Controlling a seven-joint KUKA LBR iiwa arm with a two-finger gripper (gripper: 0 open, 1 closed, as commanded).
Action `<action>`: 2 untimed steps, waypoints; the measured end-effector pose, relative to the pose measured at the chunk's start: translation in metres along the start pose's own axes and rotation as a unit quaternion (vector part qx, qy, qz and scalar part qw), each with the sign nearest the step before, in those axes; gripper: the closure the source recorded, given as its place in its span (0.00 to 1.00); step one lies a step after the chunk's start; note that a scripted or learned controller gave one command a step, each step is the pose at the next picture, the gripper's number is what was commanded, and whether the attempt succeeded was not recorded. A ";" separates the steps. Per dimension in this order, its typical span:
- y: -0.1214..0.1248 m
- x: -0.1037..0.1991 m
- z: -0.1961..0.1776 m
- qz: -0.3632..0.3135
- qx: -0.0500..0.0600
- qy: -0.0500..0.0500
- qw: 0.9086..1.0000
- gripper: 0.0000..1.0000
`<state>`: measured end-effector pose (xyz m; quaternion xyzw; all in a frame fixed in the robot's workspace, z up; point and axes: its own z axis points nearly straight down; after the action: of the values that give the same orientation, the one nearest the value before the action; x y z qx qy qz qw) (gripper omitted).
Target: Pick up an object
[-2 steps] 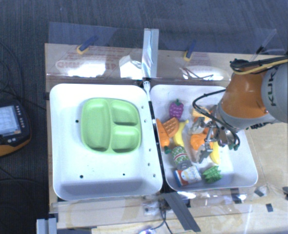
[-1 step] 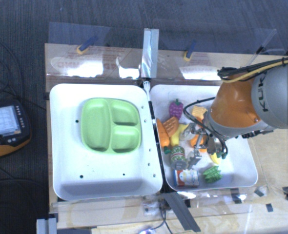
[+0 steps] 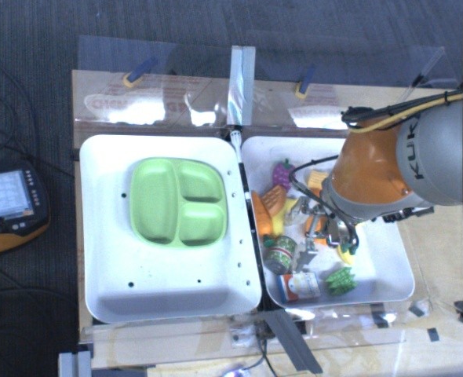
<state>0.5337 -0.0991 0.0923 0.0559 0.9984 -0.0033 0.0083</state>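
Several small plastic toy foods lay heaped under and left of two-finger gripper; its grip state not discernible. Judged light, rigid, slick; green bumpy toy just below gripper looked easiest, pinch across body.

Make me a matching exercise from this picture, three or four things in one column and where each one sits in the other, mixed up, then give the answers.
Things:
1. green divided plate
2. small tin can
3. handheld screen unit
4. gripper

Places:
A. on the floor, left of the bench
B. low over the clutter in the right bin
C. in the left bin
D. in the right bin, near the divider between the bins

Pairs: 1-C, 2-D, 3-A, 4-B
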 end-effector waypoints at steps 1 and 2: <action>0.003 -0.055 0.001 0.019 -0.002 0.004 1.000 0.00; -0.030 -0.018 0.001 0.133 -0.004 0.000 0.991 0.00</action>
<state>0.5480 -0.1309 0.0920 0.1878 0.9822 0.0021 0.0092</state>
